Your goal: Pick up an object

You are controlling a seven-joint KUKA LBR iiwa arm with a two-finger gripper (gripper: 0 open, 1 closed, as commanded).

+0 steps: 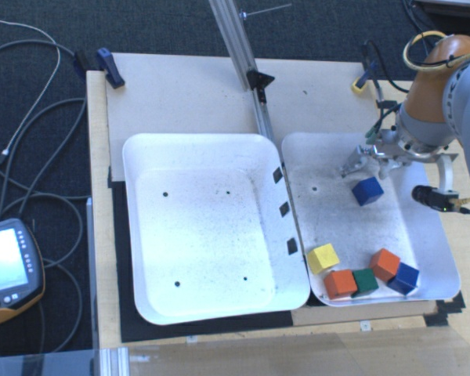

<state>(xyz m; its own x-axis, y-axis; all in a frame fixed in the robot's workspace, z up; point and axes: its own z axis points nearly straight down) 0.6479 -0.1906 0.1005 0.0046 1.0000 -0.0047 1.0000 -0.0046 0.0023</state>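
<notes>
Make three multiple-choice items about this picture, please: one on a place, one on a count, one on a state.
1. Where does the lone blue block lie?
A. In the left bin
B. In the right bin, just below the gripper
C. On the bare bench

2. How many blocks lie in the right bin?
A. Three
B. Four
C. Six

3. What is the state of the lone blue block?
A. It rests on the bin floor, apart from the other blocks
B. It is stacked on the yellow block
C. It is lifted clear above the bin

Answers: 1 B, it sits on the right bin's floor under the gripper. 2 C, one lone block plus five near the front rim. 3 A, bare floor lies between it and the yellow block.
</notes>
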